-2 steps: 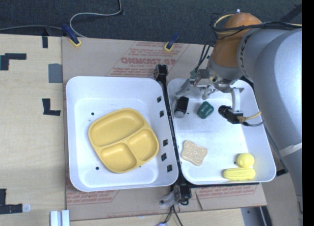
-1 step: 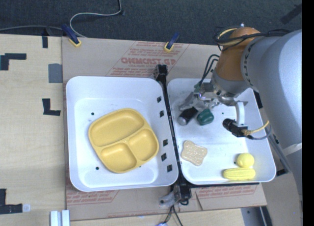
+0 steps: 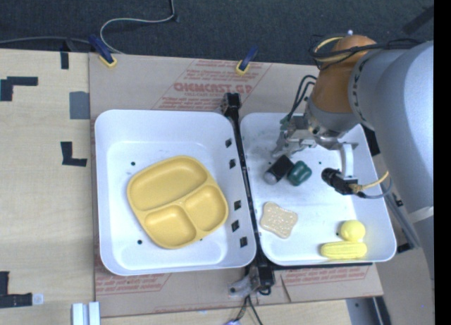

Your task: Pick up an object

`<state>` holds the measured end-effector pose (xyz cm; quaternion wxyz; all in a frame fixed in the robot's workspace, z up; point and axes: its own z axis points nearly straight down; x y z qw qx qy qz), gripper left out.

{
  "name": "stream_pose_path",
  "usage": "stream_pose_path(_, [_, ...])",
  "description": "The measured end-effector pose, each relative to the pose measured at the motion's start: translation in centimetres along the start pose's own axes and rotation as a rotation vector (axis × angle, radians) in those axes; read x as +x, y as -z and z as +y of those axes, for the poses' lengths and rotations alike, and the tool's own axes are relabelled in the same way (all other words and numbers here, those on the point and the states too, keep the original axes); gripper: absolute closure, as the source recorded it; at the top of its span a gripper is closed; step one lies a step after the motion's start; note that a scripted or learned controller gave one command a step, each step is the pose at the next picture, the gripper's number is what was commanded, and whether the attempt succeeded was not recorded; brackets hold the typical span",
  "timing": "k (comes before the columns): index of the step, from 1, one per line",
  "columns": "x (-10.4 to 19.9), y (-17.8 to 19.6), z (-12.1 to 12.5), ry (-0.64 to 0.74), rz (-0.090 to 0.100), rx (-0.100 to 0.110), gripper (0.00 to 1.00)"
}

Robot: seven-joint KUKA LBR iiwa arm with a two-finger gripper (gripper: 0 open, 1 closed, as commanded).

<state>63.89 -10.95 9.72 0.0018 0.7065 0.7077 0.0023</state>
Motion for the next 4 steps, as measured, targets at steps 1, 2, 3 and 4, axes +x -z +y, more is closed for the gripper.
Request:
stream_pose_path(1, [0.0, 0.0, 0.0, 0.000, 0.000, 0.000, 0.00])
stream_pose_path(2, [-0.6, -1.0, -3.5, -0.001, -0.002, 0.000, 0.00])
stream_pose_path(3, [-0.5, 0.0, -3.5, 0.000, 0.000, 0.000, 1.00])
stream_pose_path(4, [6.8, 8.7, -4.1, 0.001, 0.000, 0.006, 1.00])
